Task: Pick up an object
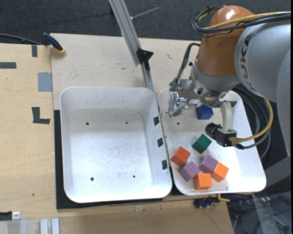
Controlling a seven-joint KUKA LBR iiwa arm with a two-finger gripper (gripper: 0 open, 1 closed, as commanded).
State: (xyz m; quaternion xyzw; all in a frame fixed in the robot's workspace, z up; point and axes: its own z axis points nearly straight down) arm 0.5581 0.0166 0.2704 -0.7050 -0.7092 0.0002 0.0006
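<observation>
Resting nearest: orange block (202, 181), touching a purple block (189, 170) and close to a second orange block (220, 171)
Just beyond: another purple block (209, 163) and a third orange block (180, 156), all in the right bin (254, 177)
Middle of bin: green block (202, 144), apart from the cluster
Farther: blue block (204, 112), partly under the arm (234, 38)
Pincer (177, 106): low over the right bin's far left part, beside the blue block; whether open or closed cannot be told
Left bin (71, 145): on the worktop (19, 145)
</observation>
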